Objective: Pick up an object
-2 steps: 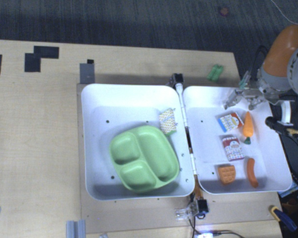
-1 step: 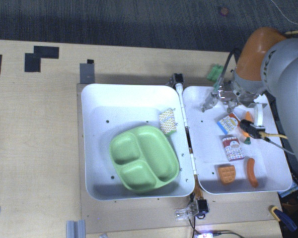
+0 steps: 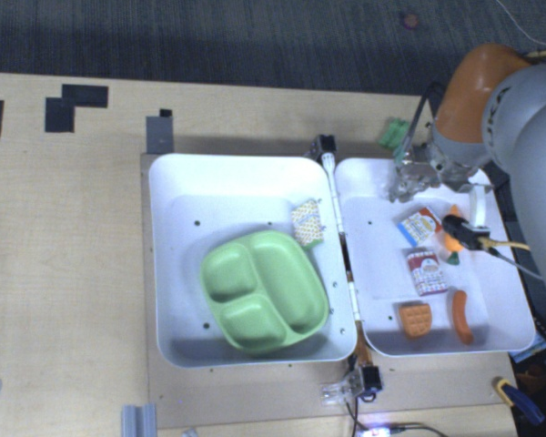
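Camera view: your gripper [image 3: 408, 182] sits low over the right bin's [image 3: 373, 271] upper edge, w/ nothing seen between its tips; can't tell how far it's spread. Closest item is the blue-and-red packet [image 3: 419, 225], just below-right of it, apart. Red packet [image 3: 427, 271], waffle piece [image 3: 416, 319] & sausage [image 3: 460, 316] lie farther down. Left bin [image 3: 177, 244] has a green divided plate [image 3: 264, 289] & a patterned pouch [image 3: 307, 221].

Two shallow white bins sit side by side on a pale wooden bench [image 3: 64, 271] — the left bin [image 3: 168, 244] and the right bin [image 3: 369, 271]. Dark floor [image 3: 209, 16] lies beyond the far edge — black tape patches [image 3: 73, 106] mark the bench's far left.
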You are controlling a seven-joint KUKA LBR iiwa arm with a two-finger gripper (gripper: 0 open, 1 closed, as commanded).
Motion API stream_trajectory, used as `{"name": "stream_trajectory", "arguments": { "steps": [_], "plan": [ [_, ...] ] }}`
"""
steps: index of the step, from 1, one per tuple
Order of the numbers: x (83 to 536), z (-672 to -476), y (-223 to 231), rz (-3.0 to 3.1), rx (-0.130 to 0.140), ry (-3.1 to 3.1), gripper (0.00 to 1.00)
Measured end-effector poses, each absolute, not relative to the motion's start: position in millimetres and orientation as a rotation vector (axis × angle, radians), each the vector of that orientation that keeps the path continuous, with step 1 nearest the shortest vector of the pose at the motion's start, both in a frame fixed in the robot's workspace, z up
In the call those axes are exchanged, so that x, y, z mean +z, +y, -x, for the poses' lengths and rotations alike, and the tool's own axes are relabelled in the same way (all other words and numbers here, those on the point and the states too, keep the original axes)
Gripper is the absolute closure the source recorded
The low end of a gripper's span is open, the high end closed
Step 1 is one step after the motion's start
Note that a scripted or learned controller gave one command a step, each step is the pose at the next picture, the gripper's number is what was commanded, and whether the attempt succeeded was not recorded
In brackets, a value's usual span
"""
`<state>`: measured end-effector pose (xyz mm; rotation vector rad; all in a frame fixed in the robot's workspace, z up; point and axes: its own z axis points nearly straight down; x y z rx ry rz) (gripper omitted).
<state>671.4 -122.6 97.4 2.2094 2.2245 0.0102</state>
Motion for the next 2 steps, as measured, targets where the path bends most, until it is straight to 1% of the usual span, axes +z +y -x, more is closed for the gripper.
{"name": "stream_trajectory", "arguments": {
  "steps": [1, 2],
  "plan": [
    [86, -669.6, -207, -2.215, 0.003, 2.221, 1.00],
    [97, -670.1, -206, -2.214, 0.005, 2.222, 1.00]
  ]
}}
